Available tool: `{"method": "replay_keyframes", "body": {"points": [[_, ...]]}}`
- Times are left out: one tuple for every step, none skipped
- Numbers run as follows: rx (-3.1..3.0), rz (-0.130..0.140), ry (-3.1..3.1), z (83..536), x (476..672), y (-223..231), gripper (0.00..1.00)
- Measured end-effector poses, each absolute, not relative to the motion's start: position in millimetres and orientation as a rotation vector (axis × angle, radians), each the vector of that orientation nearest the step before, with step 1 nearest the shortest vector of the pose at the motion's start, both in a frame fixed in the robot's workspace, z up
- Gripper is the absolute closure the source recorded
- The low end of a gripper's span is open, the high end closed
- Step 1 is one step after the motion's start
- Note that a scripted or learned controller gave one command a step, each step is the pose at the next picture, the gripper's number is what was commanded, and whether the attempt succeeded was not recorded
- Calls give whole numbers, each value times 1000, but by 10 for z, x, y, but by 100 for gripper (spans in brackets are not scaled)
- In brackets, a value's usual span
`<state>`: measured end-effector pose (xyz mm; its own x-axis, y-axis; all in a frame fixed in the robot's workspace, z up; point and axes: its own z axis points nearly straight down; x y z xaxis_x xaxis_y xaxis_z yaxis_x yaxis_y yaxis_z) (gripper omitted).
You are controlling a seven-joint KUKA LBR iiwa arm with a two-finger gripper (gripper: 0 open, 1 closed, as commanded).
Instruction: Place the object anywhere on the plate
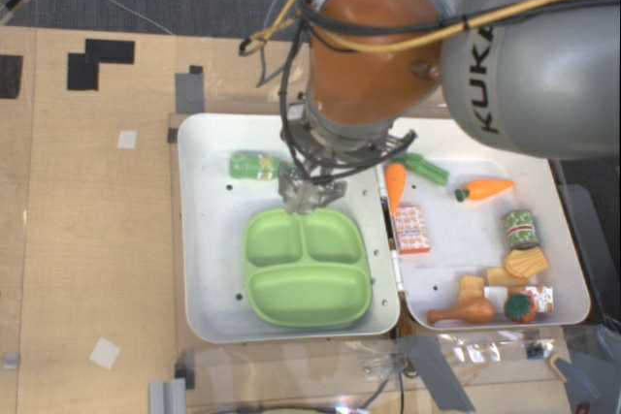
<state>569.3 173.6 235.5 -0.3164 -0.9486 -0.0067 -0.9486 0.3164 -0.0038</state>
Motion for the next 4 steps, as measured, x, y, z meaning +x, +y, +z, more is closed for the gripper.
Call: {"method": "replay_keyframes", "body": {"points": [[-1830,1,2544,2356,5696,1729,0],[-1941,-13,2449,3406,5472,1294,0],[-1936,-7,2447,3497,5478,1324,100],[-2169,8,2274,1878,5333,1495,100]]}}
